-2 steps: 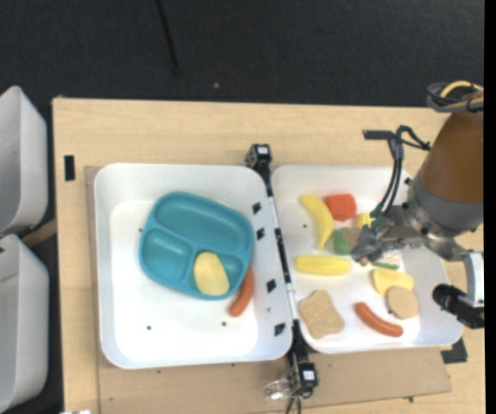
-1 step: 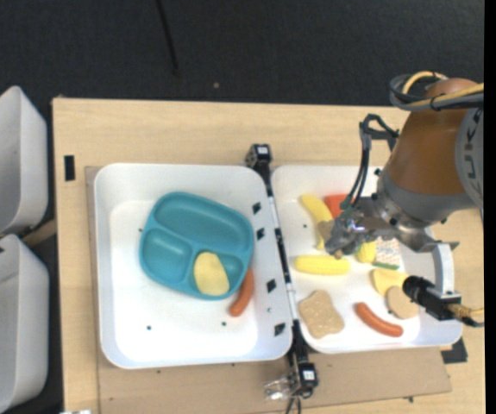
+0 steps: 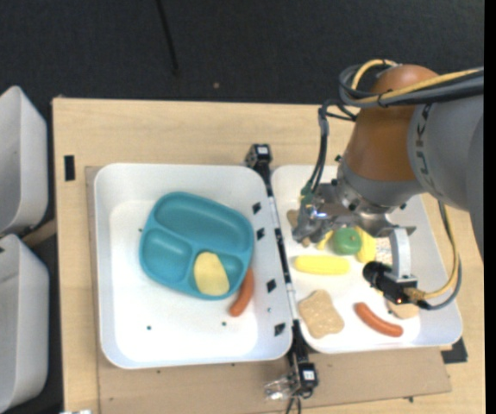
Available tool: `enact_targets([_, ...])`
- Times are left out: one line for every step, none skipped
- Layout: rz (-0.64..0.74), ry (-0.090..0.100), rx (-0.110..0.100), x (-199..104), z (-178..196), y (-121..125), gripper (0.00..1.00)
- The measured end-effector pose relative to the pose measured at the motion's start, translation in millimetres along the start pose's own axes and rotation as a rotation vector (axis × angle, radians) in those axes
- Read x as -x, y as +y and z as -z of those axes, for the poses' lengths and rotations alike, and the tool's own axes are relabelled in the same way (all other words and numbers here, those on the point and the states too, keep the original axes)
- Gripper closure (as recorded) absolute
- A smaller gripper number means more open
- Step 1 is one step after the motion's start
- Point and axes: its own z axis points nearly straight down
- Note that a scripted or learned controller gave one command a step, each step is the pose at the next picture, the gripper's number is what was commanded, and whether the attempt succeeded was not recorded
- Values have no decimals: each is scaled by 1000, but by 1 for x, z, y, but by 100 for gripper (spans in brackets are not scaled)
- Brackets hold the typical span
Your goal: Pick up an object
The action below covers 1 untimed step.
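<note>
My gripper [image 3: 317, 222] hangs low in the right bin [image 3: 433, 322], near its left wall, under the orange wrist. Just beside it to the right lies a green round object [image 3: 346, 241], with a yellow piece [image 3: 367, 248] next to it. A yellow banana-shaped item [image 3: 321, 266] lies right below the gripper. Nearer the front sit a toast slice [image 3: 320, 312] and a red sausage [image 3: 377, 319]. Nothing shows between the fingers.
The left bin [image 3: 118, 317] holds a teal divided plate [image 3: 187, 231] with a yellow lemon-like piece [image 3: 211, 274] on it and a second red sausage [image 3: 242, 295] beside it. A divider with black clips separates the bins. Cables trail by the arm at right.
</note>
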Motion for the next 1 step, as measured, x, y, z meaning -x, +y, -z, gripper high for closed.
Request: enact_targets([-2,0,1,-16,15,18,100])
